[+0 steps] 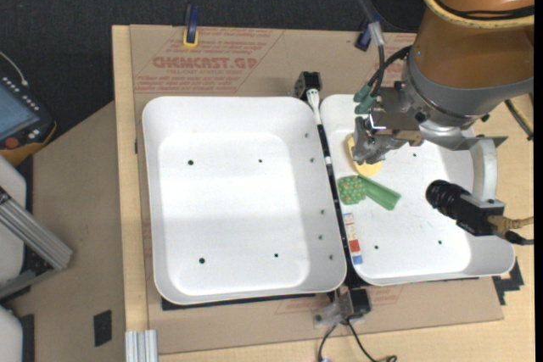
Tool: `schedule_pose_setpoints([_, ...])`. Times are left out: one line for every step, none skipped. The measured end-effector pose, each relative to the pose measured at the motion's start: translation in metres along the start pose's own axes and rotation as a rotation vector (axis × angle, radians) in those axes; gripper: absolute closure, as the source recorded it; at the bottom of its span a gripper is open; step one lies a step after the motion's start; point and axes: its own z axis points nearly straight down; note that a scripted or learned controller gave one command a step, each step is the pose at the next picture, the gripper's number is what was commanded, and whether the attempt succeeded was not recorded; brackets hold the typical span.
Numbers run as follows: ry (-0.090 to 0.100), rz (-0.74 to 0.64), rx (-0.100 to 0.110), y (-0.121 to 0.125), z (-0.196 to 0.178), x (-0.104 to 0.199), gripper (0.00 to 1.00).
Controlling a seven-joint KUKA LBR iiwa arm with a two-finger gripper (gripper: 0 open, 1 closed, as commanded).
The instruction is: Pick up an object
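The left bin (229, 208) takes no part here; the work is in the right bin (420, 246). Near its left wall lies a green object (371, 192), and just beside that a pale yellow object (371, 170), partly under the gripper (370, 152), which hangs low over it. I cannot tell whether the gripper is wide or narrow; nothing looks lifted, so the pick seems not yet done
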Motion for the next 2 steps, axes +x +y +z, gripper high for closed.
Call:
schedule_pose_setpoints([-0.002, 0.009, -0.002, -0.003, 0.072, -0.109, 1.00])
schedule_pose_setpoints([0.001, -0.009, -0.012, 0.036, 0.074, -0.040, 1.00])
